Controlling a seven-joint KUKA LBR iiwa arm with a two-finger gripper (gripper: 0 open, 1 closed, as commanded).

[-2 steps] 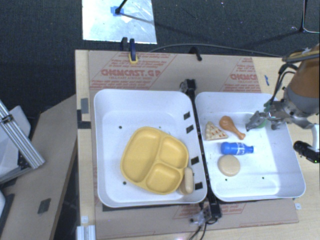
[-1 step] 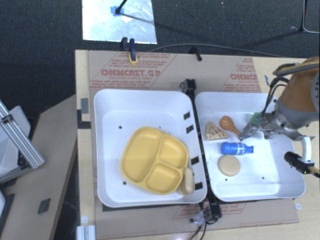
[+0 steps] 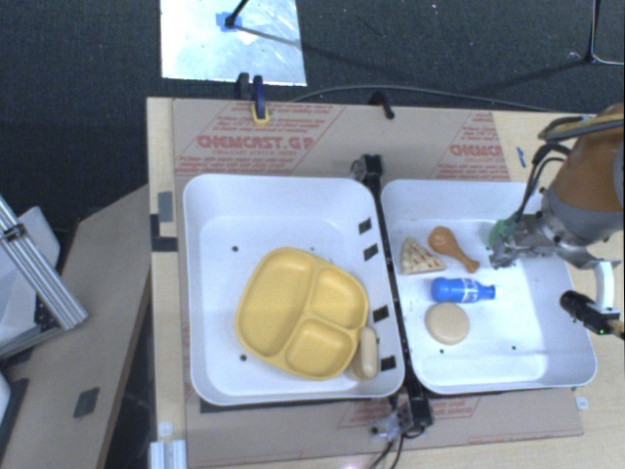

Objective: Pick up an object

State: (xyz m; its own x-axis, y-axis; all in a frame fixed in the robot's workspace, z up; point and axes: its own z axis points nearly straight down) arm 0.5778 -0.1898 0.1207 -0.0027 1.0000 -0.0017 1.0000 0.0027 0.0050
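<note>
Nearest, round tan disc in right white bin, just below blue plastic bottle. Gripper beside brown toy drumstick, open or closed impossible to tell. Risk: bottle rolling away if nudged.

This is a robotics lab, set up for testing rather than living or cooking. The surface is a bare board printed with a maker's name in red, and it carries two white bins clipped together along a black centre rail. A grey-and-orange arm reaches in from the right. The food in the bins is toy food beside a yellow plastic tray. Cables trail over dark carpet, a clamp grips the board's far edge, and an aluminium rail stands at left.
</note>
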